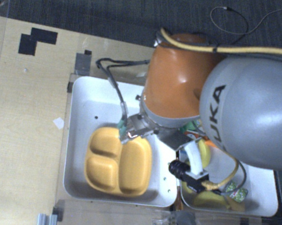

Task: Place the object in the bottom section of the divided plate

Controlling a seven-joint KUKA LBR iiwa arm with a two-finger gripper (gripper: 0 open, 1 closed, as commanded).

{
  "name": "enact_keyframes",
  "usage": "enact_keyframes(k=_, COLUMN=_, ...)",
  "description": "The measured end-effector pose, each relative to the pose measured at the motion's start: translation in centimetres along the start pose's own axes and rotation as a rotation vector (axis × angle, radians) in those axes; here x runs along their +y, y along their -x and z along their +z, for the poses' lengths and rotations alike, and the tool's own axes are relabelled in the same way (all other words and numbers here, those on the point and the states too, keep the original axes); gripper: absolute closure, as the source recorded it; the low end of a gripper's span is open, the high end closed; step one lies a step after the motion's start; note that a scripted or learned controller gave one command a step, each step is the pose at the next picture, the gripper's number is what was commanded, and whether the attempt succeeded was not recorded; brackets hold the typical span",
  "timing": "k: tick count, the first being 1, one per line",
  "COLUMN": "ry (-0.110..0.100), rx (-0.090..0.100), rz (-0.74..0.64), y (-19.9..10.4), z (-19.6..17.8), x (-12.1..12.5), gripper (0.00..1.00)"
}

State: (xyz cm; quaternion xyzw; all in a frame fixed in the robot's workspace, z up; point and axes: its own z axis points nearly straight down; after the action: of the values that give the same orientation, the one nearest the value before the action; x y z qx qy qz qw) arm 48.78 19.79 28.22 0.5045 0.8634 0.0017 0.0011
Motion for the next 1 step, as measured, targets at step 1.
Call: enact_keyframes(k=1, ry=0.0, rx=0.0, rz=0.075, y=4.3, z=-0.1, x=1.78, gripper=1.0)
